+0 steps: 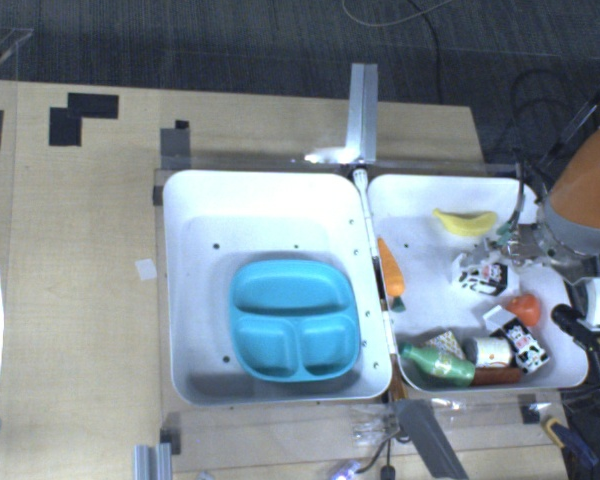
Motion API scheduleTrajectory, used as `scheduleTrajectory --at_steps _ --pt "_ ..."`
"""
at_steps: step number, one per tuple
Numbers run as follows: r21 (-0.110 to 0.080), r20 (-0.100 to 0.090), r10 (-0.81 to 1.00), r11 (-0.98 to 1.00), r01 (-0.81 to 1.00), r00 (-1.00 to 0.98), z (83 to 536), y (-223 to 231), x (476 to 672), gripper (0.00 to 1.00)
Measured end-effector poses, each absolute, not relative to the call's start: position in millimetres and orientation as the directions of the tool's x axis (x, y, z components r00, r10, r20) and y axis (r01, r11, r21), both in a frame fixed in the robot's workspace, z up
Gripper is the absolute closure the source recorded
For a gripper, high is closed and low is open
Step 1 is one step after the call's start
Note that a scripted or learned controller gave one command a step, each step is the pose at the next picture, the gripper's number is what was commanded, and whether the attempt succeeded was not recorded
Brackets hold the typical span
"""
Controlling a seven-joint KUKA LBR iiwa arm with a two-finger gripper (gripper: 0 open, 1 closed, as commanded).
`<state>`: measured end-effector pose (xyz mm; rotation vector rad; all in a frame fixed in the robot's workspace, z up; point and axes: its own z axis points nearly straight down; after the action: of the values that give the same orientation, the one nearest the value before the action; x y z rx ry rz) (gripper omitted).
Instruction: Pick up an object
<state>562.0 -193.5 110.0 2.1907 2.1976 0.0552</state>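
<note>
The right bin (420,230) holds several objects. A yellow banana (465,222) lies near its back. An orange carrot (391,271) rests along the left wall. A black-and-white patterned object (480,278) sits mid-bin, with a red-orange round piece (523,308) to its right. At the front lie a green bottle (437,362), a small can (490,352) and another black-and-white patterned box (526,346). My gripper (508,240) hangs at the bin's right side, just right of the banana and above the mid-bin patterned object. I see nothing held in it.
The left bin (200,268) holds a blue divided plate (295,317). A metal post (363,113) stands behind the divider between the bins. The arm's orange band (590,183) overhangs the right bin's right wall. Cables lie on the dark floor behind.
</note>
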Motion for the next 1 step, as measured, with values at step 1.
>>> scheduleTrajectory --at_steps 1 --pt "0.047 0.000 0.993 -0.116 0.992 0.117 109.2 -191.4 562.8 0.00"
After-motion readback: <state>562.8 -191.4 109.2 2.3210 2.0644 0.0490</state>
